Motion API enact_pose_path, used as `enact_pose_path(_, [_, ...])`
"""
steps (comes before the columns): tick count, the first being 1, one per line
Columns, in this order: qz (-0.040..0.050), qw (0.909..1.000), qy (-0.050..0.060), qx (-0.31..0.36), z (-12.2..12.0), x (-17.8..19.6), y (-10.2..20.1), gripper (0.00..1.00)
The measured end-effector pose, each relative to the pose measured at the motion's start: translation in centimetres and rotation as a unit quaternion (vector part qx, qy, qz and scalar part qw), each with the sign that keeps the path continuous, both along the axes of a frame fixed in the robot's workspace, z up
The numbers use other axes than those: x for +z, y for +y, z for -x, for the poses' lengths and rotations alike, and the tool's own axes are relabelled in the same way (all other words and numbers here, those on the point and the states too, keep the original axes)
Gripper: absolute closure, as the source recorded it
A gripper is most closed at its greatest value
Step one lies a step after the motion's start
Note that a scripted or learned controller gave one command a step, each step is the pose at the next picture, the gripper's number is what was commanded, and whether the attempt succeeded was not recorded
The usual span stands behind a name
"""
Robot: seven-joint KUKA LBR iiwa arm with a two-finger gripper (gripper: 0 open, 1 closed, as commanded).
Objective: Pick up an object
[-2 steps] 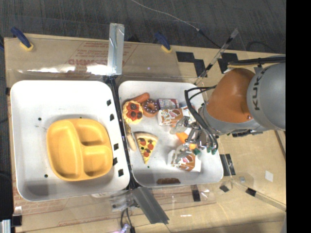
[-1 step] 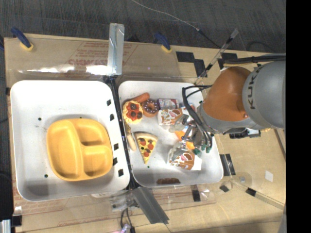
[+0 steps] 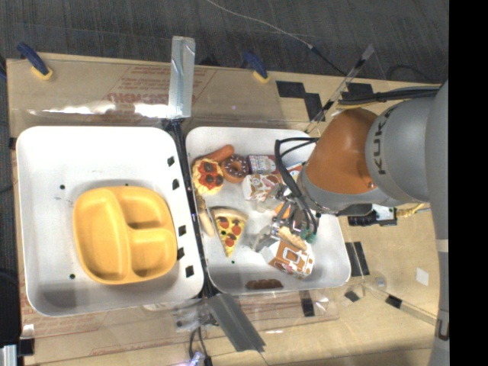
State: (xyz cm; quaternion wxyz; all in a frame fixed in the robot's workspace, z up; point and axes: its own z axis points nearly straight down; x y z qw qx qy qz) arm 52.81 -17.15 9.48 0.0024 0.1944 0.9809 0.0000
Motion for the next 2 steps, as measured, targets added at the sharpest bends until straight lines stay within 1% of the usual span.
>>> enact_pose_path(1, [-0.0005, 0.9972, -0.001, -0.075, -0.6, 0.0, -0.4, 0.0])
enact_pose_path(2, [-0.001, 0.9939, 0.002, -0.111, 5.1, -0.3, 0.2, 0.0])
